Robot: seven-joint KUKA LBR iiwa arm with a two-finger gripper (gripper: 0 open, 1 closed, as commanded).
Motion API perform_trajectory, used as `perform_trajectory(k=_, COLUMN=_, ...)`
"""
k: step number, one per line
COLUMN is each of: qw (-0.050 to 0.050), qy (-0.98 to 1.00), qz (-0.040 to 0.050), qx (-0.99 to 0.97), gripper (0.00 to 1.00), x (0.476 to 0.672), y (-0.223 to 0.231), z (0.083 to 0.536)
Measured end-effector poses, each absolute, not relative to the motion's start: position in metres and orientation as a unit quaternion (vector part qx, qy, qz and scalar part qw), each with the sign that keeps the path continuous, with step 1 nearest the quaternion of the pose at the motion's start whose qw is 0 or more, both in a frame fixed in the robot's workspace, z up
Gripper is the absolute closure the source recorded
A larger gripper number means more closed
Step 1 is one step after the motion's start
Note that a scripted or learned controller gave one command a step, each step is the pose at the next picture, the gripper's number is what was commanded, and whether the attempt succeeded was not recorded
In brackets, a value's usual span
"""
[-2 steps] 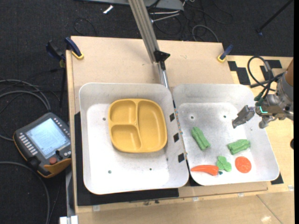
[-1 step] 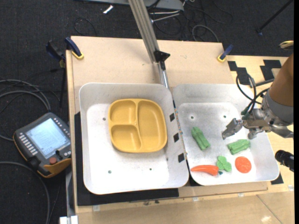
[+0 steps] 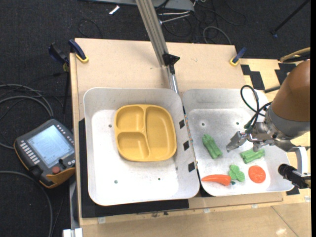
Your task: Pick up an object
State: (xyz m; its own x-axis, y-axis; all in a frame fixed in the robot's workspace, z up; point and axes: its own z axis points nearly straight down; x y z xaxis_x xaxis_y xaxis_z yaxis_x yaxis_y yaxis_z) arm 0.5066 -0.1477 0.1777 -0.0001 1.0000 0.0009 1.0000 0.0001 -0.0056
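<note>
A yellow divided plate (image 3: 146,133) sits in the left bin (image 3: 98,181). The right bin (image 3: 217,107) holds green toys (image 3: 212,146), a carrot (image 3: 217,179) and a red disc (image 3: 256,174). The claw (image 3: 245,141) hangs open between the green pieces, gripping nothing.

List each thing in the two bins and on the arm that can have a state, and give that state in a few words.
Yellow tray: upright in the left bin, compartments bare.
Green block: lying flat in the right bin.
Green piece: lying beside the gripper, not held.
Small green toy: lying flat.
Carrot: on its side.
Red disc: lying flat.
</note>
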Motion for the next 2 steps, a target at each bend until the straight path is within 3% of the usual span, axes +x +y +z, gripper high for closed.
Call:
perform_trajectory(k=1, qw=0.002, qy=-0.707, qz=0.0015, qx=-0.707, gripper=0.0, x=0.514, y=-0.152, z=0.126)
perform_trajectory(k=2, qw=0.0, qy=-0.707, qz=-0.0002, qx=-0.707, gripper=1.0, x=0.516, y=-0.152, z=0.139)
